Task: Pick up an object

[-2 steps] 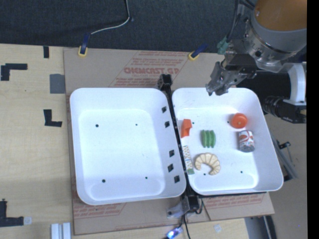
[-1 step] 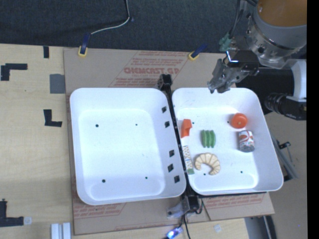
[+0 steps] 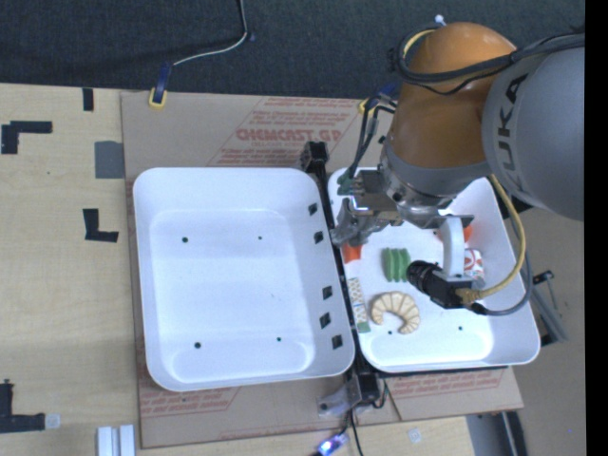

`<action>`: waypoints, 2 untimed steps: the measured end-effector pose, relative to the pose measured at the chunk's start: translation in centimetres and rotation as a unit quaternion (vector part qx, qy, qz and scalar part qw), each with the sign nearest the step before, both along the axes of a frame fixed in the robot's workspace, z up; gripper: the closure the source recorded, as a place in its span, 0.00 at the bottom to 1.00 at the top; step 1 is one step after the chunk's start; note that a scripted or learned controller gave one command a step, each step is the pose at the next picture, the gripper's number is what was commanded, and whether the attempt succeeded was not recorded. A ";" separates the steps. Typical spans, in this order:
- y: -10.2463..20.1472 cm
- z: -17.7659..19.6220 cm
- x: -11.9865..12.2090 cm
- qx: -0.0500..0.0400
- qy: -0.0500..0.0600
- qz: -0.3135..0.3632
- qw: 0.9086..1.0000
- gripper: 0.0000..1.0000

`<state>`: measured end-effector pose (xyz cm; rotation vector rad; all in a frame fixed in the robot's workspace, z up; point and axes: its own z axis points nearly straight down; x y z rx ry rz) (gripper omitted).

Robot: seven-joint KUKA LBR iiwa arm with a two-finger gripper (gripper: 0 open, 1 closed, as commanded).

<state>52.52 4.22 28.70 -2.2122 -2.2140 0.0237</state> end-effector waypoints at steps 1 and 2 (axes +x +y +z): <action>2.8 5.6 1.1 0.002 -0.011 0.002 1.000 1.00; 4.1 15.5 -4.3 0.003 -0.014 0.002 1.000 1.00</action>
